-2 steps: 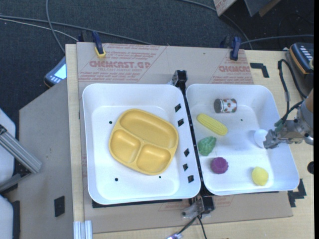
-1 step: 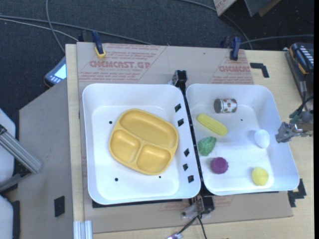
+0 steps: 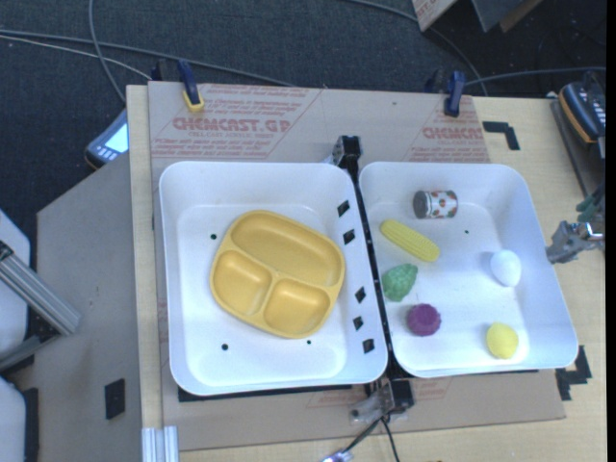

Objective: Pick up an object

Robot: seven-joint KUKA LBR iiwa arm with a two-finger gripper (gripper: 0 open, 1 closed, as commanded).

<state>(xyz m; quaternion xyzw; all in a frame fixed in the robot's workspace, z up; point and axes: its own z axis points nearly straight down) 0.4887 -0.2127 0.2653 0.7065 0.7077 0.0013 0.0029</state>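
Looking down from my remote station, I see two shallow white plastic bins side by side on a pale wooden bench. Filling the middle of the left white bin (image 3: 183, 258) is a yellow plastic divided plate (image 3: 277, 272) with three compartments. Within the right white bin (image 3: 539, 258), a small printed can (image 3: 435, 203) lies on its side at about 11 o'clock. Just below it lies a yellow toy corn cob (image 3: 409, 241), with a green leafy toy vegetable (image 3: 399, 280) under that and a round purple toy fruit (image 3: 423, 319) at about 7 o'clock. A white egg-shaped object (image 3: 504, 268) sits at 3 o'clock, and a yellow lemon-shaped toy (image 3: 501, 340) at 5 o'clock. Beyond the right bin's 3 o'clock rim I see a metallic gripper (image 3: 575, 240), apart from every object; I cannot tell its state.
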